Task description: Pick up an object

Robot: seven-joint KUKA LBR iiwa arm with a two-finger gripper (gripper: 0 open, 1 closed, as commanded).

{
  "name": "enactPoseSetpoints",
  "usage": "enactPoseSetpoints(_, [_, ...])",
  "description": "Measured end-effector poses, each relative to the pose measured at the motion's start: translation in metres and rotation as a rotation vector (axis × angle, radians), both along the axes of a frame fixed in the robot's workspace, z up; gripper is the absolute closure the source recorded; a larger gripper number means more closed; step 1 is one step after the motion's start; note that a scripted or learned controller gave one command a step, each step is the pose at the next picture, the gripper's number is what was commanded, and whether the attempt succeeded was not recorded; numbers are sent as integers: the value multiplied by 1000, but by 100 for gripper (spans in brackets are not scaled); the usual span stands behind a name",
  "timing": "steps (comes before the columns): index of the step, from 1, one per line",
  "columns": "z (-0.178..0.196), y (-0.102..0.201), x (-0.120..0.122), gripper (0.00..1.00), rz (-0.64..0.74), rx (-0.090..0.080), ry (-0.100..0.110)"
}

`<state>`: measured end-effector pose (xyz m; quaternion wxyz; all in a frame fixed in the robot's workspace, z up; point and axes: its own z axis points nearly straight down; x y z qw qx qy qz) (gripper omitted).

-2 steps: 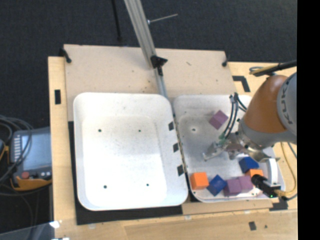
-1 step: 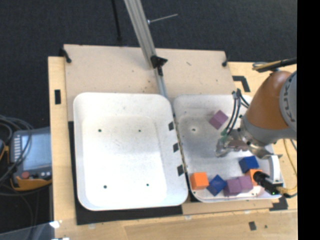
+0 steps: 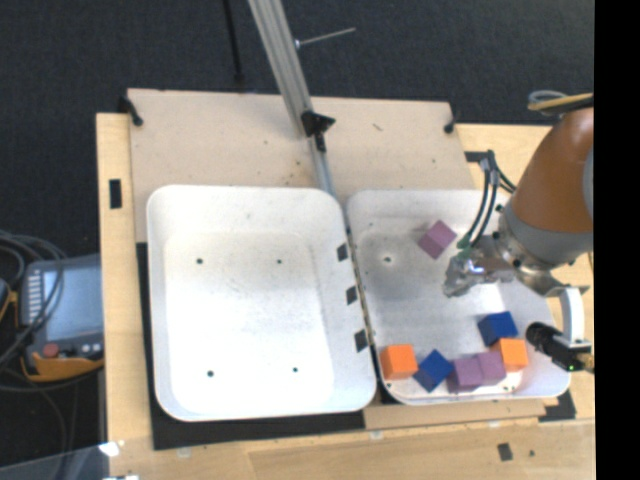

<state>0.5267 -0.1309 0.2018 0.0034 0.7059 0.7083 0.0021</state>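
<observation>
The right bin point(image 3: 400, 288) holds several small blocks. A purple block point(image 3: 437, 239) lies alone near its upper middle. Along the front wall sit an orange block point(image 3: 399, 360), a blue block point(image 3: 434, 369), two purple blocks point(image 3: 478, 371), another orange block point(image 3: 514, 353) and a blue block point(image 3: 497, 327). My gripper point(image 3: 459, 279) hangs over the right bin's middle right, just below and right of the lone purple block, with nothing seen between its fingers. The arm's orange band point(image 3: 558, 173) reaches in from the right.
The left bin point(image 3: 250, 298) lies beside the right one. A slanted aluminium post point(image 3: 285, 58) rises from behind the bins' shared edge. A screen and cables point(image 3: 50, 308) sit off the bench's left side.
</observation>
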Motion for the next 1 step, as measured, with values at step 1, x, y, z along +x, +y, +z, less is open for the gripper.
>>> enactPoseSetpoints(1, [62, 3, -3, 100, 1, 0, -1])
